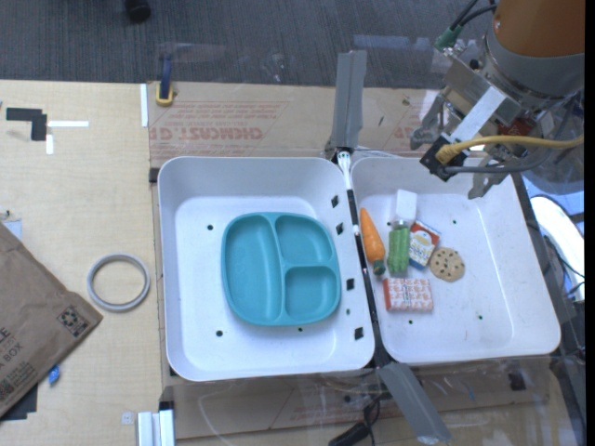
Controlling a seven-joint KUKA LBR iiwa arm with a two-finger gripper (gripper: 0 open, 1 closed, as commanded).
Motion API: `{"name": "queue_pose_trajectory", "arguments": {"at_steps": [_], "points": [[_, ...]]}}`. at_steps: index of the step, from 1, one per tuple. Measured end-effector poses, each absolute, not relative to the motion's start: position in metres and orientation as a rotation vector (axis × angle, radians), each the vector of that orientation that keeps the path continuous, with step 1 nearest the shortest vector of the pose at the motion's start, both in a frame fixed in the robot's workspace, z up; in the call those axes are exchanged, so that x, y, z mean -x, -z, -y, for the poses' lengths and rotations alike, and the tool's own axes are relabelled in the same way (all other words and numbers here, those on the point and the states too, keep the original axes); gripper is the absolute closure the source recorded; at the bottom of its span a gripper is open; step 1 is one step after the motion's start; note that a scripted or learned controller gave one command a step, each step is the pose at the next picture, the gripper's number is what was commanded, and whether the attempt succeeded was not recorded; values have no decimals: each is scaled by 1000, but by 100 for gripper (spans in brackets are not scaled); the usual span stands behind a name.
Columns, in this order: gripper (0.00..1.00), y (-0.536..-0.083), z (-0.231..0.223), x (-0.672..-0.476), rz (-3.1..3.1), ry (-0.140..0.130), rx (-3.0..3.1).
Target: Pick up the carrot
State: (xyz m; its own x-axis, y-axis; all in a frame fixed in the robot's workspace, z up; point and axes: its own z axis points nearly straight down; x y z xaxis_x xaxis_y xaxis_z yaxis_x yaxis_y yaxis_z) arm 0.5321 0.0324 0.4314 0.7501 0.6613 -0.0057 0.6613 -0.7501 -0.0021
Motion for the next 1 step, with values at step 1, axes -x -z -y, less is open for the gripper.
{"name": "queue_pose_trajectory", "arguments": {"at_steps": [1], "points": [[0, -441, -66, -479, -1026, 7, -2969]]}}
